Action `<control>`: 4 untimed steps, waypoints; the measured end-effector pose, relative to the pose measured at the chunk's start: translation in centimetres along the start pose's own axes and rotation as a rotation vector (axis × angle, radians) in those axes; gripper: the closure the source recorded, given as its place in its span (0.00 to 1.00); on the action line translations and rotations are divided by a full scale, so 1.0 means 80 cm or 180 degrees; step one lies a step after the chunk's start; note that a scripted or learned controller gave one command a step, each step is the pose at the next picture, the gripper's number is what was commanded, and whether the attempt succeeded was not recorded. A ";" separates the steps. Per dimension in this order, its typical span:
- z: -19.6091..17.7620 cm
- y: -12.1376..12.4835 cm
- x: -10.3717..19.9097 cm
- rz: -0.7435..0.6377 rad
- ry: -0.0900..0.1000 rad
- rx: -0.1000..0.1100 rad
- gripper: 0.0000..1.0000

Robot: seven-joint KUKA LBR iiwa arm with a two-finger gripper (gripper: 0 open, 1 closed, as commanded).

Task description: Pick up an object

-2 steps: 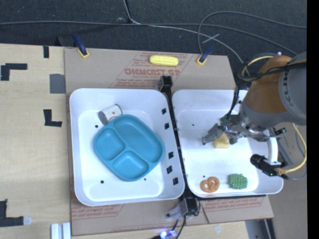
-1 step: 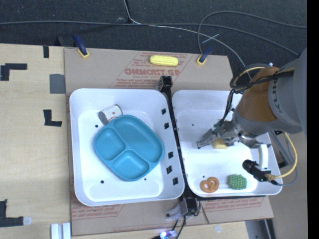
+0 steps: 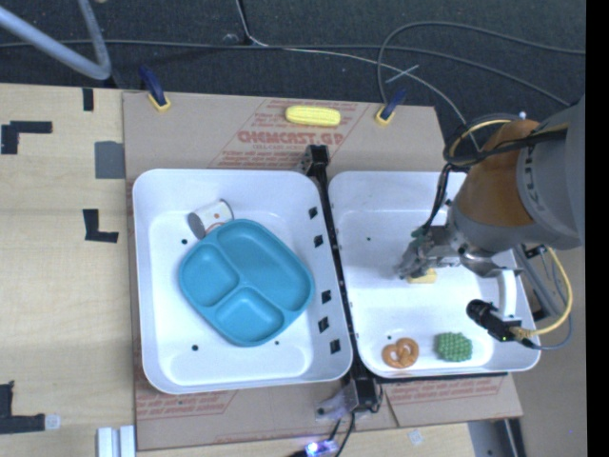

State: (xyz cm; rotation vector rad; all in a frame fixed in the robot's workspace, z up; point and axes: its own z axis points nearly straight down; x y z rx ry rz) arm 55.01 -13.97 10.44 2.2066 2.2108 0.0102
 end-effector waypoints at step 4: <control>-0.171 0.013 0.076 -0.0015 0.0031 0.0061 1.00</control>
